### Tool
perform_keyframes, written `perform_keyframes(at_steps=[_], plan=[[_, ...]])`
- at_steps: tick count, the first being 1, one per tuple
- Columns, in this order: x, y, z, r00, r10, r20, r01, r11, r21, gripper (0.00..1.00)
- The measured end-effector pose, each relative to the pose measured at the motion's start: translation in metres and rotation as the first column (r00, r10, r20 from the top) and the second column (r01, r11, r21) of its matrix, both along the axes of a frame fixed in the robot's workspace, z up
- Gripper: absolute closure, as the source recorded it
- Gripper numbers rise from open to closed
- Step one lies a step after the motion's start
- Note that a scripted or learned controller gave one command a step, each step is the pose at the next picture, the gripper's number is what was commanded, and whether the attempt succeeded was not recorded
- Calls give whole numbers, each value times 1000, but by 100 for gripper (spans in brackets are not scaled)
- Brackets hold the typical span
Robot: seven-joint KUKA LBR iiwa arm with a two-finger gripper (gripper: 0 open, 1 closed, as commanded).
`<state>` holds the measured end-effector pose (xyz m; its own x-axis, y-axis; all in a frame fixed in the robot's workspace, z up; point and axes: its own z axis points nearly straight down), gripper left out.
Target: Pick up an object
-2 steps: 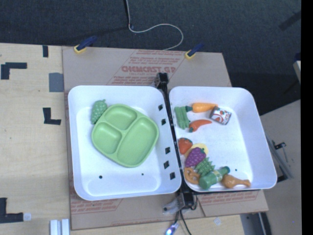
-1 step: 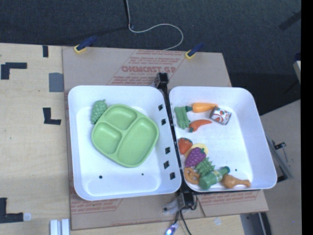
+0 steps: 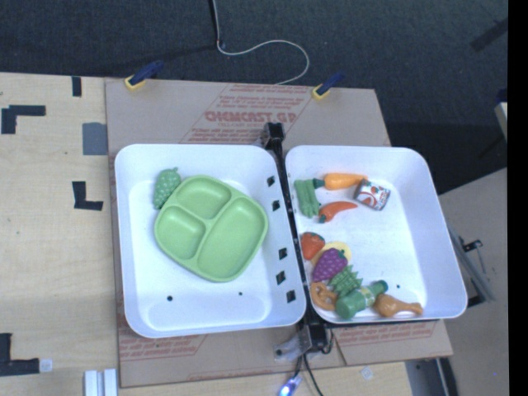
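Camera view looks down on two white bins on the tabletop (image 3: 49,221). Left bin (image 3: 198,316) holds a green plate (image 3: 213,229) with green grapes (image 3: 166,186) at its edge. Right bin (image 3: 412,221) holds toy food: carrot (image 3: 342,181), can (image 3: 371,195), purple grapes (image 3: 327,265)

A brown cardboard sheet (image 3: 247,114) with red lettering lies under two white bins (image 3: 136,221), held by two yellow-and-blue clamps (image 3: 143,74), with a white cable (image 3: 247,52) behind.

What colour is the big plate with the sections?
Light green plate, in the left bin; clearest in the camera view.
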<state>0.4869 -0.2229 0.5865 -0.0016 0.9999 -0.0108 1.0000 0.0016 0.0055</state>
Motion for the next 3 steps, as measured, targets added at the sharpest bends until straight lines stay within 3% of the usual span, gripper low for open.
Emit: perform_keyframes(at_steps=[1,2,3], plan=[[-4,0,-146,1000,-2,-21,2,1000,16,100],[-3,0,-164,1000,-1,-8,1,1000,10,100],[27,89,-44,1000,10,9,-10,1000,8,100]])
